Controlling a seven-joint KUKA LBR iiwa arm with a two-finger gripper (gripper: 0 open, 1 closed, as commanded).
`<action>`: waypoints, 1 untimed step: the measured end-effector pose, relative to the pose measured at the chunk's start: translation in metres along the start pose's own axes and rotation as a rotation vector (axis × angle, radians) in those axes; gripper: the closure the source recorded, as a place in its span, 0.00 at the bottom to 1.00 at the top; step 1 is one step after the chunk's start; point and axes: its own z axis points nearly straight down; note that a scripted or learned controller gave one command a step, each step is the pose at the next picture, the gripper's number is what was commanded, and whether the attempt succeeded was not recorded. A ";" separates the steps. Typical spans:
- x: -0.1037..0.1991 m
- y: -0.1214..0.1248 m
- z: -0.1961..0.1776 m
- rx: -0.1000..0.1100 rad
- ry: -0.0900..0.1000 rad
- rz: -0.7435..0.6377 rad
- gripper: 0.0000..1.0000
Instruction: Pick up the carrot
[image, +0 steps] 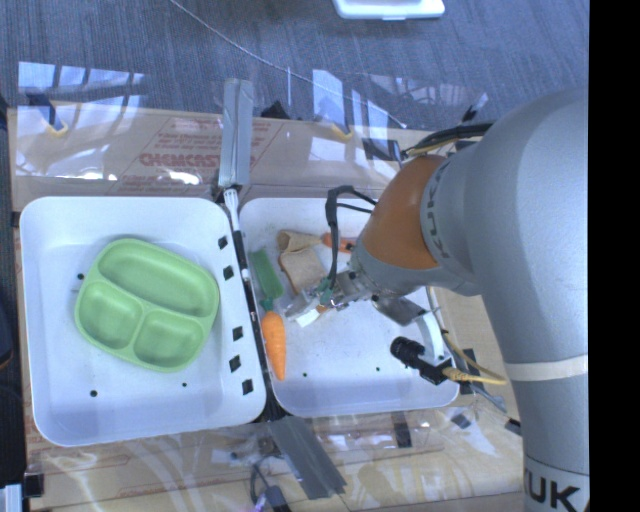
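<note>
Seemingly mid-approach, the gripper (318, 298), whose state I cannot tell, hovers near the carrot (274, 345) and should next centre over it.

An orange carrot (274, 344) and a dark green strip (266, 275) lie in one white bin (350, 400); the plate (147, 303) is pale green.

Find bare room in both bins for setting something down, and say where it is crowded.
Left bin: bare floor around the green plate, widest along the front. Right bin: a free patch at the front, right of the carrot, below the gripper. Crowded: its back left, a green piece and a tan piece by the gripper.
</note>
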 end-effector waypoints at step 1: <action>0.126 0.033 -0.087 0.023 0.014 -0.047 0.00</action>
